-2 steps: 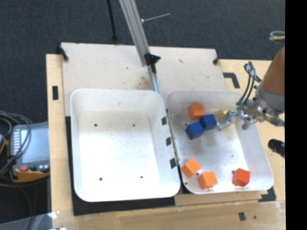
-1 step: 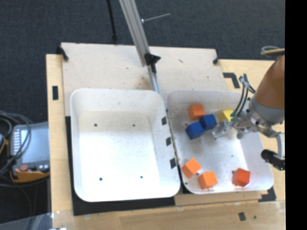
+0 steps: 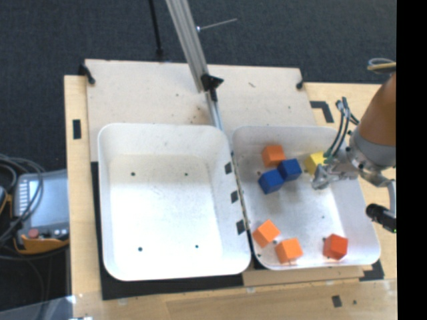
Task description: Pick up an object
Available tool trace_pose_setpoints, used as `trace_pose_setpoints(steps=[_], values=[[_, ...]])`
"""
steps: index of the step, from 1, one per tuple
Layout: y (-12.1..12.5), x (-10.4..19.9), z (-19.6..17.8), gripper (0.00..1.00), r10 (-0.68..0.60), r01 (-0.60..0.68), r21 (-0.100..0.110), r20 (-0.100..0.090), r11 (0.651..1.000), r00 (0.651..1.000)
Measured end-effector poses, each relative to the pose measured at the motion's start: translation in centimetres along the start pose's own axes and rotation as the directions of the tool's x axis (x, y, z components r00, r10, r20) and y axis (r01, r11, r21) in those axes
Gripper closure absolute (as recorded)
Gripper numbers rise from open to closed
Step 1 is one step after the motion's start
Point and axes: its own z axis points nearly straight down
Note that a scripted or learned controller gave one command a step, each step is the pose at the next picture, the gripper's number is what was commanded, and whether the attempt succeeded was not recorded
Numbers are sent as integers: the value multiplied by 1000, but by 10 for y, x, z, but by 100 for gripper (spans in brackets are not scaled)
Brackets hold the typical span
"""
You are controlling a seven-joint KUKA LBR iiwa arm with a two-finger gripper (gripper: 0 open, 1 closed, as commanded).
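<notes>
yellow block (image 3: 315,162) sits in right bin (image 3: 363,209), upper right part, just beside gripper (image 3: 323,177); step in hand looks like approach to grasp; next move calls for centring over block, then closing; arm (image 3: 377,127) reaches in from right, wrist low over bin; hand state: cannot tell

1. A single fixed camera looks down from above the light wooden bench (image 3: 77,179), tilted at a slant rather than straight down.
2. It stands far enough back to take in both shallow white plastic bins, the left bin (image 3: 110,145) and the right bin (image 3: 363,209), along with dark carpet beyond the bench's far edge.
3. A slanted silver metal rail (image 3: 187,35) rises from the far side toward the camera.
4. The grey arm with an orange band (image 3: 381,122) enters from the right.
</notes>
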Motion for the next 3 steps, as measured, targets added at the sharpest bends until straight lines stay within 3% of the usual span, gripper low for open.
trace_pose_setpoints(steps=[1,2,3], values=[[8,2,-46,100,-8,8,-1,1,1000,1000],[9,1,-65,100,-10,10,1,0,1000,1000],[20,59,-64,100,-13,13,4,-2,1000,1000]])
